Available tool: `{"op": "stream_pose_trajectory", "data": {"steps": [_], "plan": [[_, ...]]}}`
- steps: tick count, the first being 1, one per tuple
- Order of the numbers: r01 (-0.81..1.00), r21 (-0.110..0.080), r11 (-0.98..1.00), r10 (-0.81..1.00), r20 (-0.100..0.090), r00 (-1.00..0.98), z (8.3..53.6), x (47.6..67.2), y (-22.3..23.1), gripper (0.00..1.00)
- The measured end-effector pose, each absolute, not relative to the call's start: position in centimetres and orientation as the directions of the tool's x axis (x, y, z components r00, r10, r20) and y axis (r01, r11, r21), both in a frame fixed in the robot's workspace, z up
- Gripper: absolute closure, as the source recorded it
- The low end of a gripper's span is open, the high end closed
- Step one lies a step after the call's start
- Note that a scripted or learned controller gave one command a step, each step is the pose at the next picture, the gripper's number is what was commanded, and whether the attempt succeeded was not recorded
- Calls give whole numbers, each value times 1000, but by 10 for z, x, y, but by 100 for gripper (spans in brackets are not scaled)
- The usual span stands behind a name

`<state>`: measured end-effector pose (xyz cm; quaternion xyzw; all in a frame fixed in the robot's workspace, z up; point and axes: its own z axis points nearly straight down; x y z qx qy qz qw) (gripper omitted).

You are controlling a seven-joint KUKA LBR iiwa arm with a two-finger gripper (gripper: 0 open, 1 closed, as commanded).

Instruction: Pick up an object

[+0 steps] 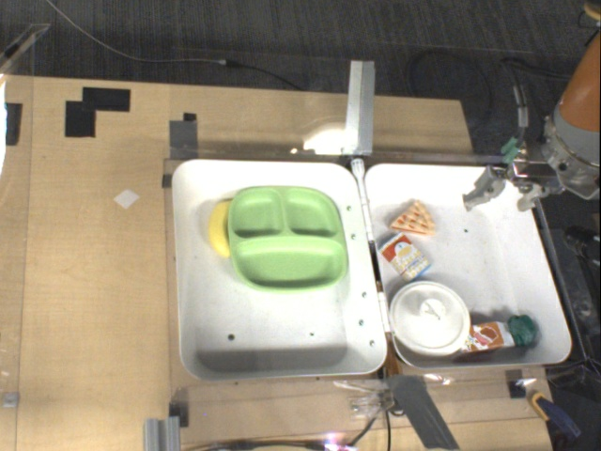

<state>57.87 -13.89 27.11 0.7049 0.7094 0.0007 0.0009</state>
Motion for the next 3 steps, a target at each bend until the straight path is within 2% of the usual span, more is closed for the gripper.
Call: {"op": "stream_pose_trajectory", "data": {"steps": [1,2,3], "plan": [[993,2,120,993,0,-120,194,588,-85,0],[996,2,89,996,0,-89,106,624,-97,0],[981,6,192,981,-2,-192,87,621,-137,0]]}}
